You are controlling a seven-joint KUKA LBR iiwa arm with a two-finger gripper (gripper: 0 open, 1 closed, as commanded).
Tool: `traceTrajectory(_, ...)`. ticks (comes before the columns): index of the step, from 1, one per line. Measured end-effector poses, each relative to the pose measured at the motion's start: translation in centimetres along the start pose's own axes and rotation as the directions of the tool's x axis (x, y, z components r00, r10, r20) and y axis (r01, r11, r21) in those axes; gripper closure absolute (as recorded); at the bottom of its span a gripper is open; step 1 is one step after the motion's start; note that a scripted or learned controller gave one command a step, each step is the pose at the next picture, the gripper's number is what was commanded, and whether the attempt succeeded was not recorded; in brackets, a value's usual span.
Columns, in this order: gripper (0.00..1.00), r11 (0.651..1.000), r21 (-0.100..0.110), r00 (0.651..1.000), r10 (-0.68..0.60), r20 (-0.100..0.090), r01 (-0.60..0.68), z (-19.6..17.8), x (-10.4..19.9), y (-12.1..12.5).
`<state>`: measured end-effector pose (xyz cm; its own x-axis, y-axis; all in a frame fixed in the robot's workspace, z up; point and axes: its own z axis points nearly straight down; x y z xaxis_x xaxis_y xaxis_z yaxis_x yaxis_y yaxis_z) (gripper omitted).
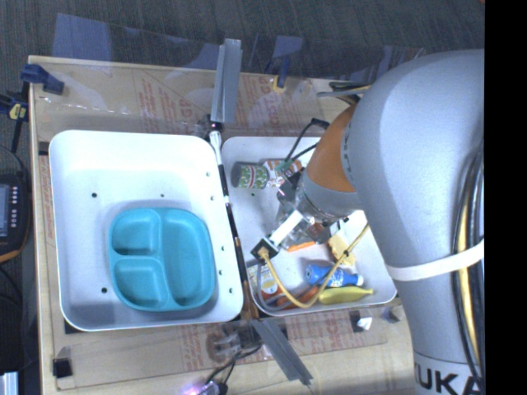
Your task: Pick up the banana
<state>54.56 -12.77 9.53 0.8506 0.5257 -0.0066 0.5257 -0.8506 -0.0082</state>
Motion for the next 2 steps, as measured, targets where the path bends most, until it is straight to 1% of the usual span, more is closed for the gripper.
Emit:
traceTrajectory(1,1.0,0.999,-0.003,0.999,-0.034,-0.005,0.034,-9.5,-1.7,5.4)
traceTrajectory(2,1.0,0.964,-0.006,0.964,-0.267,-0.005,0.267,-27.2,2.3,10.7)
